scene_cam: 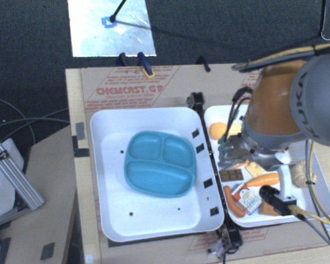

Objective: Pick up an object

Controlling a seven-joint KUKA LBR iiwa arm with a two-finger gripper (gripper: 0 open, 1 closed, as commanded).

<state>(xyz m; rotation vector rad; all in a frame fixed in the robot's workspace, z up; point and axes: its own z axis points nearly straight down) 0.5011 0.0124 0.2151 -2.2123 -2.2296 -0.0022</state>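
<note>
My gripper [227, 152] is low over the left side of the right bin [326, 193], under the grey and orange arm. Toy foods lie around it. An orange ball [216, 130] sits just behind the gripper. A brown chocolate bar [231, 175] lies just in front of it. An orange carrot [262, 180] rests to the right of the bar. Near the bin's front lie a red sausage [233, 201] and a small printed packet [248, 199]. The arm hides the back of this bin.
The left bin [117, 216] holds a blue divided plate [159, 163] in its middle. A pale knobby piece [299, 173] lies at the right bin's right side, and a brown piece [267, 209] at its front. A black divider [209, 154] separates the bins.
</note>
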